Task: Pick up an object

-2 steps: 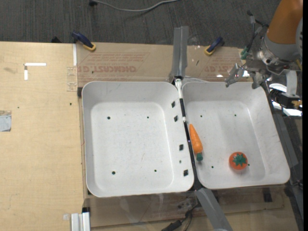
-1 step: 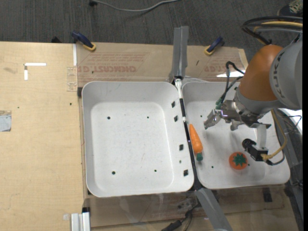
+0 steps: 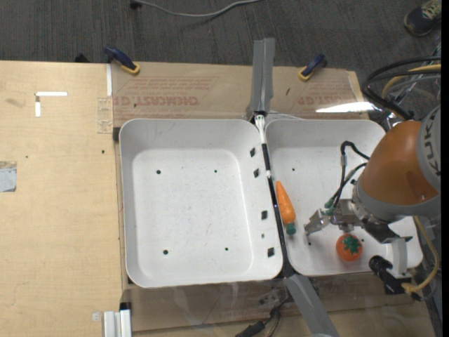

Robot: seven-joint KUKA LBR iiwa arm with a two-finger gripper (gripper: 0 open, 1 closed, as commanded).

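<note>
Where the bench meets the lower edge of the view, a grey bar [image 3: 312, 307] slants out from under the seam between the two white bins. In the right bin [image 3: 309, 149] a round orange toy with a green top [image 3: 349, 248] lies near the front wall, and a toy carrot [image 3: 284, 206] rests against the left wall, beside the black clips on the divide. The gripper [image 3: 317, 221] hangs low between them; one metal finger shows, pointing toward the carrot, touching neither object as far as can be seen, and whether the fingers are apart or together cannot be told. The arm [image 3: 400, 170], with its orange band, covers that bin's right side. The left bin [image 3: 189, 202] shows dark dots on its floor. Beyond the bins lies brown cardboard [image 3: 168, 97] printed in red, seen upside down, reading roughly "CHEMCAST GP", held by blue-and-orange clamps [image 3: 123, 60]. Farthest off, grey carpet [image 3: 70, 12] carries a white cable [image 3: 210, 9].
</note>
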